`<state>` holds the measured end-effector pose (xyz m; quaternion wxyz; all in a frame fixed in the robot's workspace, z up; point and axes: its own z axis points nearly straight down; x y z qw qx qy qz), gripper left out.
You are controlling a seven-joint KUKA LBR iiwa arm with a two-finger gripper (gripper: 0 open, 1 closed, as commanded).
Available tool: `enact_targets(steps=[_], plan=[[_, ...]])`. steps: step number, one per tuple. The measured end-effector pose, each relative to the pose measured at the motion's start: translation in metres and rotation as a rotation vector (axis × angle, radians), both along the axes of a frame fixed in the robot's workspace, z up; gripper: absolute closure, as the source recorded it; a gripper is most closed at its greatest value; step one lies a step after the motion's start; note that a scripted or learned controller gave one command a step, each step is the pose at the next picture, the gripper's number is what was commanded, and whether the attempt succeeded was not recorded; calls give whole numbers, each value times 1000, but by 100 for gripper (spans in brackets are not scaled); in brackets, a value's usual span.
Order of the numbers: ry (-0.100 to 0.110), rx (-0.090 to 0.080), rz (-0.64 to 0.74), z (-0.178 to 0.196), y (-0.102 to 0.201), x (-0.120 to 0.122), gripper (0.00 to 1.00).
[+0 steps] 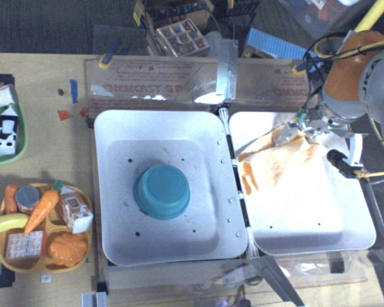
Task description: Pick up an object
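A teal bowl (162,191) lies upside down in the middle of the left bin (115,133). An orange-tan cloth (275,165) is spread across the upper left part of the right bin (320,229). One corner of the cloth is drawn up to a peak at my gripper (289,132). The gripper hangs over the right bin's far side, below the orange band (352,69) of the arm, and its fingers are pinched on that raised corner. The cloth's lower end (248,176) still rests on the bin floor by the divider.
Left of the bins, a yellow plate (3,248) holds toy food, including a carrot (41,211) and a banana (6,223). A green tray (19,147) sits above it. Boxes and cables crowd the area behind the bins.
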<state>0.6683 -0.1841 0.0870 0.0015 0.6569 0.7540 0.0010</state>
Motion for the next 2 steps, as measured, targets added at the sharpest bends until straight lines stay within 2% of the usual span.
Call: enact_targets(steps=[1, 2], plan=[[2, -2, 52, 0, 1, 0, 0], [9, 9, 111, -1, -11, -1, 0]])
